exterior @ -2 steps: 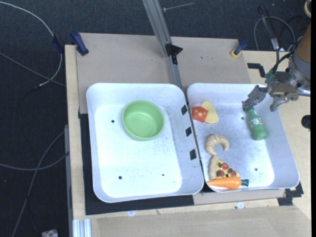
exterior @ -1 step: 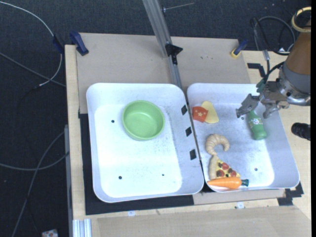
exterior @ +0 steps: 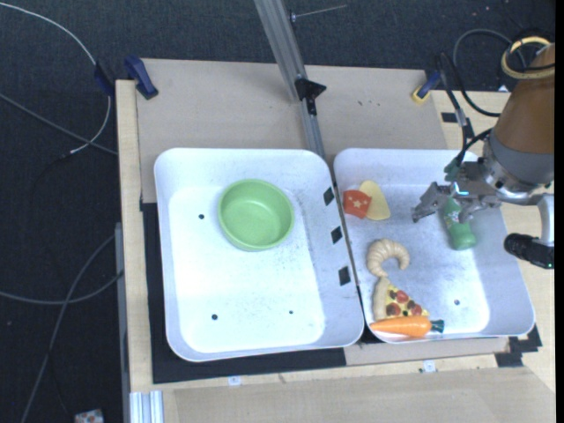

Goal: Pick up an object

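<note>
- Nearest the camera, at the front edge of the right bin, lies an orange carrot with a small green tip, stretched left to right along the bin's front wall.
- Just behind the carrot and touching it sits a pizza slice, pale with red spots, its narrow end pointing toward the back of the bin.
- Behind the pizza slice is a tan croissant, curled, near the bin's left wall.
- To the right of the croissant, well apart from it, a green object rests on the bin floor. Its shape is hard to make out, since the gripper partly covers its upper end.
- Directly over that green object hangs the gripper, with dark metal fingers splayed to either side. Whether they close on the green object cannot be told from this view.
- Above the gripper the grey arm carries its orange band and enters from the right.
- Farther left in the same bin, near the back left corner, a red block lies against a yellow wedge, the two touching.
- Across the divide, the left bin holds a green bowl, upright, in its rear half.
- Farthest back, a grey metal rail runs down toward the gap between the bins, and blue clamps grip the wooden bench at its rear corners.
</note>
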Motion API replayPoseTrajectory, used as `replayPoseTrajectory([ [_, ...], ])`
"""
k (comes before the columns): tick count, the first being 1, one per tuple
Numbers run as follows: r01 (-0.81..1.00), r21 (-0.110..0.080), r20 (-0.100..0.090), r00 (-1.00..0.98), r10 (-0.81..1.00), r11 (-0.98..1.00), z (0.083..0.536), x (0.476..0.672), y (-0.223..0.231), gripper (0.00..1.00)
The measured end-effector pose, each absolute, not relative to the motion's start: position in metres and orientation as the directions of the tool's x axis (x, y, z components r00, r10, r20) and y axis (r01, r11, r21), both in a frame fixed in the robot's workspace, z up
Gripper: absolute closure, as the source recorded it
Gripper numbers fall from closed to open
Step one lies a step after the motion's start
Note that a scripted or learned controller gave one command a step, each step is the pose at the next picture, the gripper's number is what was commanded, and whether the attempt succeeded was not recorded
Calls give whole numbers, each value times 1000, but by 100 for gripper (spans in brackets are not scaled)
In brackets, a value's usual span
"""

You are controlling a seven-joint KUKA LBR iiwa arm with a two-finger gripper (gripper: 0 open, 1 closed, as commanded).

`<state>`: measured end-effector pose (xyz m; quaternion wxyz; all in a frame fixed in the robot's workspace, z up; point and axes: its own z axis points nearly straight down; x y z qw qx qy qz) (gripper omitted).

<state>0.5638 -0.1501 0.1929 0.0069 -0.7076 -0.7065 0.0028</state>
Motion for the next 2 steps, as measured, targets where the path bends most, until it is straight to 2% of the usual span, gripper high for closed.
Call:
replayPoseTrajectory([
  [1,1000,-14,7,1,1000,-1,139,560,-139,0],
  [2,1000,-4,6,1,1000,-1,155,563,-139,100],
])
